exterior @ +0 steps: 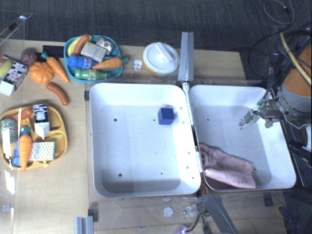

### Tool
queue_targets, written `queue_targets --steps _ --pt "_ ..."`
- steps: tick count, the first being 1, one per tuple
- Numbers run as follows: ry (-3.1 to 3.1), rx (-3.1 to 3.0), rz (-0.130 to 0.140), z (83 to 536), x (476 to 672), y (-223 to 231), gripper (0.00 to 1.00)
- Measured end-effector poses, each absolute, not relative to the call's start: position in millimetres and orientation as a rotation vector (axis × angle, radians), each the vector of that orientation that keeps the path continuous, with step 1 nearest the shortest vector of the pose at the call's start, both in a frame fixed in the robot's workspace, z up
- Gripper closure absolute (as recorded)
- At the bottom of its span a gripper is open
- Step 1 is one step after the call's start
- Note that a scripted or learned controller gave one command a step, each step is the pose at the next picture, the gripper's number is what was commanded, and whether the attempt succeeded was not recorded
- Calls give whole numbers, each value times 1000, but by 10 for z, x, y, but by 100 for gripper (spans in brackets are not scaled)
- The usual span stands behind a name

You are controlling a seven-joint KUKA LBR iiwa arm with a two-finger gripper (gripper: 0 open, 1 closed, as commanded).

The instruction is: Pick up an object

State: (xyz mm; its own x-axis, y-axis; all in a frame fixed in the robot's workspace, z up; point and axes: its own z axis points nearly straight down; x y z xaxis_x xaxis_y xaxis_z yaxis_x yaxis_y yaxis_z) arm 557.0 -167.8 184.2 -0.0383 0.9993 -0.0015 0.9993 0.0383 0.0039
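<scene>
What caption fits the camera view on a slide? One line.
Gripper hovers over the right bin above a pink cloth; a blue cube sits in the left bin.

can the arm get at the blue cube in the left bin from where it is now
Probably yes. The small blue plastic cube sits alone on the left white bin's floor, nothing touching it. The pincer hangs over the right bin; just the low divider between bins lies between.

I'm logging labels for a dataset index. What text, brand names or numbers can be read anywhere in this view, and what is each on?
None can be read.
The small patterned boxes in the blue bowl: print too blurred.
The black-and-white carton on the yellow plate: markings illegible.
The carton at the left edge: too small to read.
The blue cube and pink cloth: no markings seen.
</scene>
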Motion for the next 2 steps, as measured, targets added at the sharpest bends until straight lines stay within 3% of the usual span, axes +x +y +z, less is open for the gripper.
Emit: queue_targets --steps 1,2 --pt "2443 1971 2 1571 5672 -1541 0" --pt "2627 1693 12 910 4948 -1592 0"
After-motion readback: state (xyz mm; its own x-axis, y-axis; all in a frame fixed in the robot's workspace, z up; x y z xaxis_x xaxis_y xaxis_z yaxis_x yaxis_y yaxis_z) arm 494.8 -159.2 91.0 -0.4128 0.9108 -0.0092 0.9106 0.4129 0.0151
